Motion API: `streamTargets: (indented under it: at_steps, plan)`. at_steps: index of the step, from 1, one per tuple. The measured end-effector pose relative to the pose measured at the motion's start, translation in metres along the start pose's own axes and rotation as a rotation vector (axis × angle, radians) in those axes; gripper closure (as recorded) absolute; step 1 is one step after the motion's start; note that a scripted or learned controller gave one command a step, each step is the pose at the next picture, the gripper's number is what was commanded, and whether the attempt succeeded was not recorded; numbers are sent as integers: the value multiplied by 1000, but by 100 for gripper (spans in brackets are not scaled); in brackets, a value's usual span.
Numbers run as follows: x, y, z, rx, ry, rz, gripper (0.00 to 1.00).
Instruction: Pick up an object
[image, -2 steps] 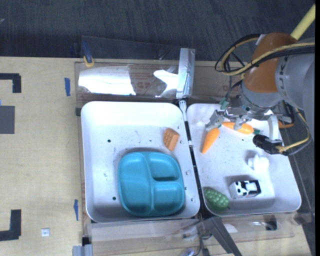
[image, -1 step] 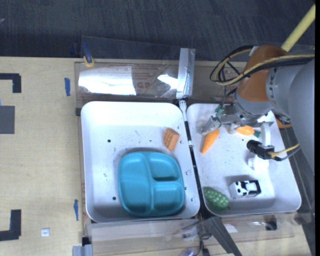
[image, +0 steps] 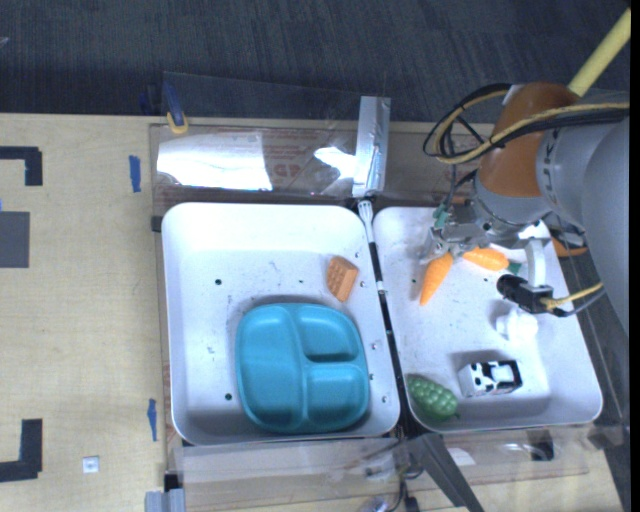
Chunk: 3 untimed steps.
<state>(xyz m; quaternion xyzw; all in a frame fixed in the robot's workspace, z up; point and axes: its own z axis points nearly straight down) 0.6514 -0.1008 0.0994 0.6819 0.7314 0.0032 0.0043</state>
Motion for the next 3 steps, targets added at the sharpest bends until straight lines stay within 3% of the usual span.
streamTargets:
  at_steps: [1,2,3]
  plan:
    - [69,16,-134,0,2,-184,100]
    - [66,0,-126,10,4,-326,100]
    - [21,-16,-86,10,5,-533,100]
